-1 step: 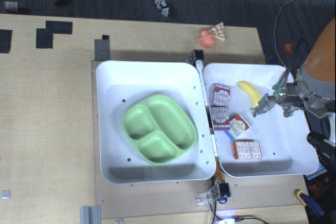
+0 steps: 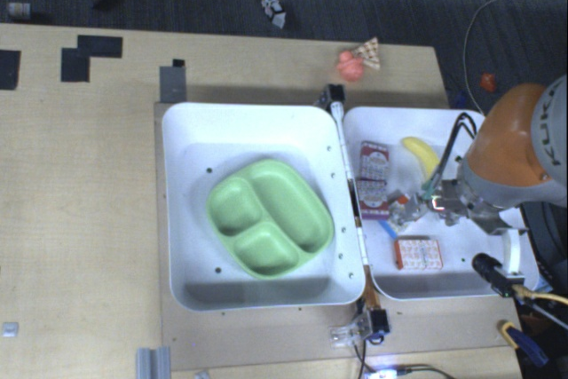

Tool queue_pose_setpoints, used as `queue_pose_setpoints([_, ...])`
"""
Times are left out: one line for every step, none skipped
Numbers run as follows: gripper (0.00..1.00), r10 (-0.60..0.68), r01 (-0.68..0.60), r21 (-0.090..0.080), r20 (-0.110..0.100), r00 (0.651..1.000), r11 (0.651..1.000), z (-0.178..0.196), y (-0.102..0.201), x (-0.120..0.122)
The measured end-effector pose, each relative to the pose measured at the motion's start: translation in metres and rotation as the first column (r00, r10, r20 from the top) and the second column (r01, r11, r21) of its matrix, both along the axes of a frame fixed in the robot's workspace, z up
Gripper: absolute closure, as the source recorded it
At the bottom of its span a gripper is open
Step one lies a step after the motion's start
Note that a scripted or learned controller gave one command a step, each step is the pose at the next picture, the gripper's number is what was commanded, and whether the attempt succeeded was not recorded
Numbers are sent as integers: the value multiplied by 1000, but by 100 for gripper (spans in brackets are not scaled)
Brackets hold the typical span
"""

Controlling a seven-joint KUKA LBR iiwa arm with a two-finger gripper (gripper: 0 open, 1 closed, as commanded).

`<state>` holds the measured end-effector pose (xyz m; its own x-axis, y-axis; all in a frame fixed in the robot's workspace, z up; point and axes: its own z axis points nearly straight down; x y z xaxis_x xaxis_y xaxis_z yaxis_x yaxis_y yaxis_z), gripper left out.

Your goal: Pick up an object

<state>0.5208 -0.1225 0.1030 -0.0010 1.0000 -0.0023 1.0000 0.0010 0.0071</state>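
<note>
The right bin (image 2: 461, 287) holds a red and white packet (image 2: 374, 176) at its left, a yellow banana (image 2: 421, 154) at the back, a small red and white box (image 2: 418, 254) near the front, and a blue item (image 2: 388, 227) beside the packet's near end. My gripper (image 2: 406, 210) reaches in from the right, low in the bin, just right of the packet's near end and above the box. The arm's orange band (image 2: 513, 142) hides the bin's right part.
A green divided plate (image 2: 269, 216) lies in the left bin (image 2: 191, 146). A raised divider (image 2: 349, 182) separates the two bins. A pink and beige toy (image 2: 358, 61) lies on the bench behind the bins.
</note>
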Motion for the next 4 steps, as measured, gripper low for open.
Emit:
queue_pose_setpoints([100,2,-2,3,3,1000,1000,11,2,2])
queue_pose_setpoints([0,2,-2,3,3,1000,1000,11,2,1])
queue_pose_setpoints([0,0,0,-2,6,1000,1000,-16,36,-31])
queue_pose_setpoints([100,1,-1,-2,12,1000,1000,-4,37,-29])
